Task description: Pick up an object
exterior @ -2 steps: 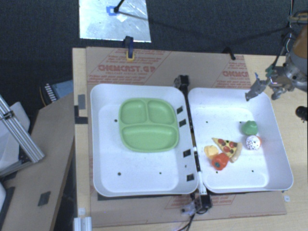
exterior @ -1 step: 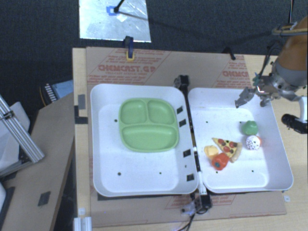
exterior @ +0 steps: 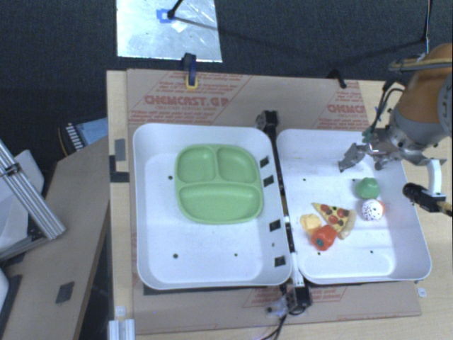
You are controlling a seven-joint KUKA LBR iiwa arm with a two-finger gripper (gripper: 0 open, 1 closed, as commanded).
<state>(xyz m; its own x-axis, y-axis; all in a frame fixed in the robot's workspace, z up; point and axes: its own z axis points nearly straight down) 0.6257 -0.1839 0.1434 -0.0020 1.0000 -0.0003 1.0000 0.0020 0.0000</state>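
Observation:
The right bin (exterior: 318,154) holds several small toys: a green round piece (exterior: 367,188), a white ball with dark speckles (exterior: 372,210), a pizza slice (exterior: 335,216), a yellow piece (exterior: 310,222) and a red tomato-like piece (exterior: 323,239). My gripper (exterior: 365,156) hangs over the back right part of this bin, just above and behind the green piece. Its grey fingers (exterior: 350,159) are spread apart with nothing between them.
The left bin (exterior: 152,211) carries a green divided plate (exterior: 217,183) in its middle. A black divider with clips (exterior: 277,190) runs between the bins. The arm's orange band (exterior: 423,94) stands above the right bin's far right edge.

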